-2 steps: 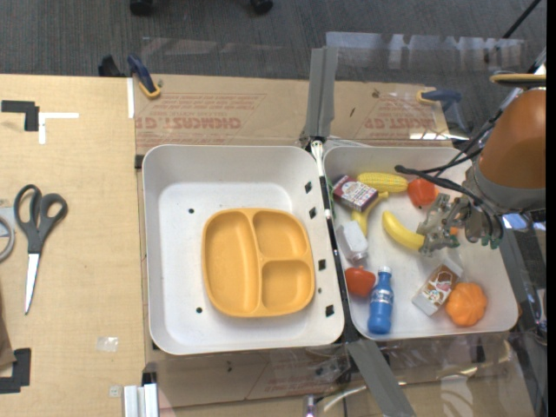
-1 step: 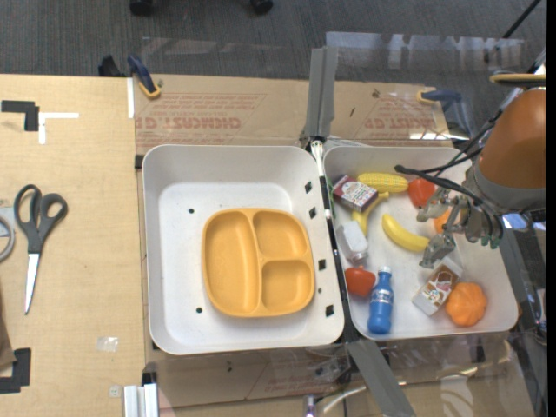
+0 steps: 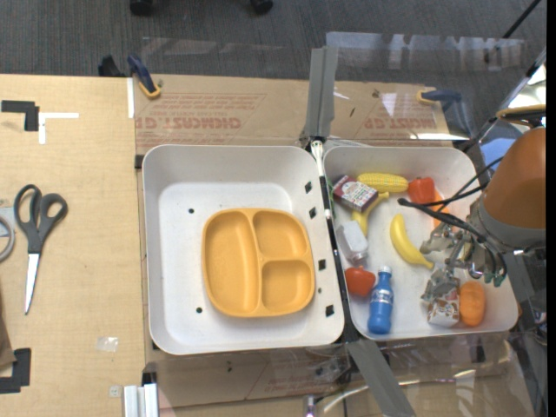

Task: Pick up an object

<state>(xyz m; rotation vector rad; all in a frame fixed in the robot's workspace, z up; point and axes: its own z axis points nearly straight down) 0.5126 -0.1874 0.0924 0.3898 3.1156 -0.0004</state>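
My gripper (image 3: 449,263) hangs low over the right part of the right bin (image 3: 408,157), with the arm's orange band (image 3: 524,181) above it at the right edge. Just below the gripper lies a crumpled silver pouch (image 3: 441,306), and an orange ball (image 3: 473,304) sits beside the pouch. A banana (image 3: 403,241) lies just left of the gripper. Further left are a blue bottle (image 3: 380,301), a red round object (image 3: 359,281), a clear bottle (image 3: 354,242), a small brown box (image 3: 354,195), a yellow corn cob (image 3: 383,182) and a red-orange piece (image 3: 423,189).
The left bin (image 3: 165,259) holds a yellow divided plate (image 3: 258,261). Scissors (image 3: 35,233) lie on the wooden bench at the far left. A metal divider (image 3: 318,102) runs between the bins at the back. Black cables trail from the wrist across the right bin.
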